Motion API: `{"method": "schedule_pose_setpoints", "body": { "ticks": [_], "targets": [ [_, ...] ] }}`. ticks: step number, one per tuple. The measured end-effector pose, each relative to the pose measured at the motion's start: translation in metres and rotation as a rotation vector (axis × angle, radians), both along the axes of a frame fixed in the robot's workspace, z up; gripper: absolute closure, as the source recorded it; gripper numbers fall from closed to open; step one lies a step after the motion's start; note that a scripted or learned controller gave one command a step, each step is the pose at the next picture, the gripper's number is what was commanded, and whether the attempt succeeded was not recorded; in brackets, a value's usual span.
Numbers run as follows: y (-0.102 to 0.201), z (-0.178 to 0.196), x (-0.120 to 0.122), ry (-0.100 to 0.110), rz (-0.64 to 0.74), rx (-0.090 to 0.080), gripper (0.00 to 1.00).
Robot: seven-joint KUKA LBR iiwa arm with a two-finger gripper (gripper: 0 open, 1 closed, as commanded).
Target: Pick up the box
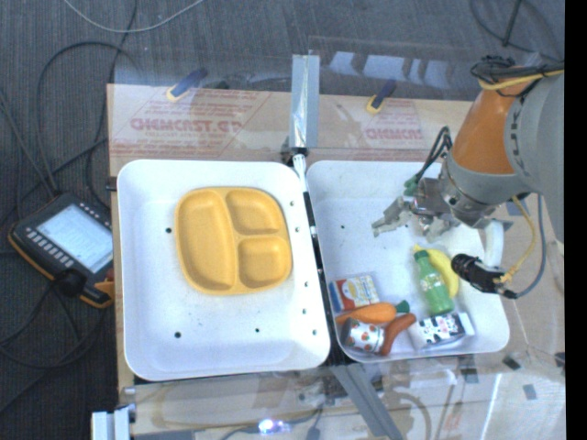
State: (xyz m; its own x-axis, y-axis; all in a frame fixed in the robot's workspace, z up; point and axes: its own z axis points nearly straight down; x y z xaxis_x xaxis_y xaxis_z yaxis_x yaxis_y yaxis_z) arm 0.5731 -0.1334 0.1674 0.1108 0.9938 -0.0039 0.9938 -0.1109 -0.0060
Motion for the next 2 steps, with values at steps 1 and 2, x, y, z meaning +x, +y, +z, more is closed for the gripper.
{"method": "schedule_pose_setpoints", "body": {
  "ticks": [1, 2],
  "targets": [
    [-0.034, 0.032, 0.009, -0.001, -0.055, 0.000, 0.00],
    [0.024, -0.049, -0.047, 0.003, 0.038, 0.005, 0.00]
  ]
}}
